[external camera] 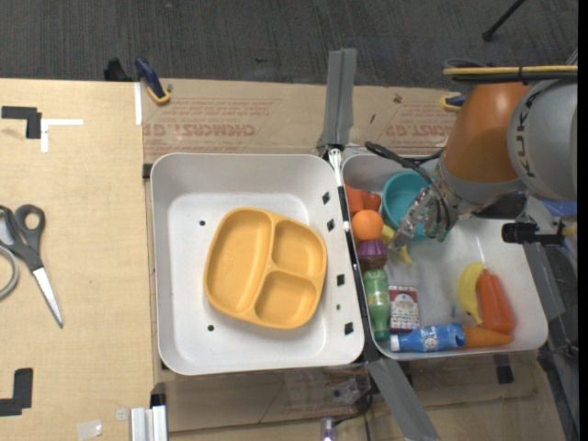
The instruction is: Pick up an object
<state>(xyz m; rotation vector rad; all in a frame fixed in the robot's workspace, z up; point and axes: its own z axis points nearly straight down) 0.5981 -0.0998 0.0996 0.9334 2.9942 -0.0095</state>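
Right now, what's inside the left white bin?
Just a yellow divided plate, three compartments, nothing visible in them. It lies on the left bin floor; whatever is beneath it is covered.

Looking like a robotics lab: KUKA arm (514,145) reaching over two white bins (175,274) sitting on a cardboard-covered bench (230,122), toy food (367,223) and a yellow plate (266,267) lying inside, scissors (32,255) and black tape marks (23,118) resting on a plywood top, dark carpet showing behind.
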